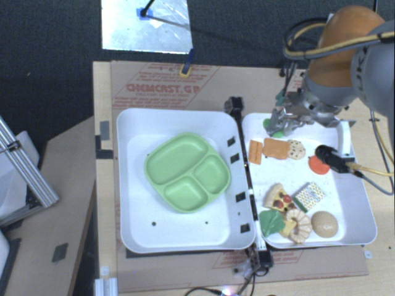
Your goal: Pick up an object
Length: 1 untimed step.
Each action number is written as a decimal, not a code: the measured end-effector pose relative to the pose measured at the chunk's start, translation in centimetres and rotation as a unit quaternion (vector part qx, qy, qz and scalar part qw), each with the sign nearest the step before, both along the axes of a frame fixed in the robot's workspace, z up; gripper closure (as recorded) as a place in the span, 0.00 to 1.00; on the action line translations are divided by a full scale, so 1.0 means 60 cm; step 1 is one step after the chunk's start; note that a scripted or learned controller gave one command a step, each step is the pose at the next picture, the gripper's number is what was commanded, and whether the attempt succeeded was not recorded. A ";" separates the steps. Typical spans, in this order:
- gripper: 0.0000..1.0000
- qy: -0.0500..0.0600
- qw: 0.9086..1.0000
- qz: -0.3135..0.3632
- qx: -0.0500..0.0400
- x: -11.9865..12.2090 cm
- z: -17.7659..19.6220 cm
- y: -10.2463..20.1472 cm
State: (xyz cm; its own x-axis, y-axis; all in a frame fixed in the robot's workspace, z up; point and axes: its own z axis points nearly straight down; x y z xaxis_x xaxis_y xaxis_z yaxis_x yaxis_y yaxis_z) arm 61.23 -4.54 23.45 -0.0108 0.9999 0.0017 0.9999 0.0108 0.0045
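- The gripper (285, 122) hangs over the far left corner of the right bin (349, 193), close to that bin's far rim and to the seam with the left bin (133, 165).
- You cannot tell how wide the gripper stands, nor whether it has hold of anything. From this slant its tip blurs into grey metal.
- A green piece (271, 127) lies in that same corner, right at the gripper. The gripper covers part of it, so you cannot make out its shape or whether the two touch.
- Just nearer you, an orange piece (255, 152), a toast (276, 148) and a cookie (297, 150) sit in a close row. The orange piece lies beside the seam wall.
- A red piece (318, 165) lies toward the right wall, and only part of it shows.
- Bare floor shows across the middle of the right bin, between that row and the near cluster, and along the right wall.
- The near cluster is tight. A pizza slice (279, 198) and a box (309, 196) lie side by side. A leaf (270, 222), a pretzel (299, 225) and a bun (324, 224) line the near rim. The leaf and pretzel press together, and their edges are hard to separate.
- The left bin holds a green plate (185, 171) near its middle, with bare floor all round it.
- The arm (345, 48) crosses the right bin's far right corner, and the picture's right edge cuts it off.
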 end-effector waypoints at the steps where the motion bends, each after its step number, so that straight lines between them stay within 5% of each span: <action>1: 1.00 0.000 1.000 0.000 0.000 0.062 -0.021 0.084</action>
